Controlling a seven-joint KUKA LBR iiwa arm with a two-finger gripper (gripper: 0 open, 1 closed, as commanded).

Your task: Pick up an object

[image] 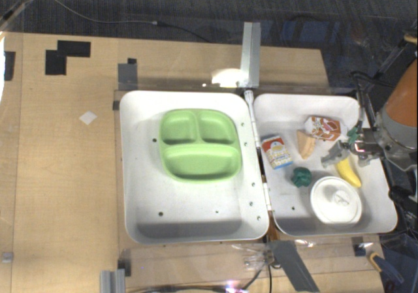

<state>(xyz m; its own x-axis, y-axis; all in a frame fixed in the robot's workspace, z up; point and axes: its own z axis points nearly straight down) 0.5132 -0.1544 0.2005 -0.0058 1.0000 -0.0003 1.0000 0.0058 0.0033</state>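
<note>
While the grey arm [400, 119] reaches in from the right over the right bin [287, 216], its gripper [341, 153] hangs low just above the yellow banana [349, 172]. Whether it is open or closed cannot be told. That small curved banana lies beside a white bowl [336, 200].

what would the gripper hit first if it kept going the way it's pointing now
Probably the banana: the gripper reaches in from the right, angled down-left, and the banana lies just under it. Depth is unclear from above, so it might instead meet the bin floor beside it.
</note>
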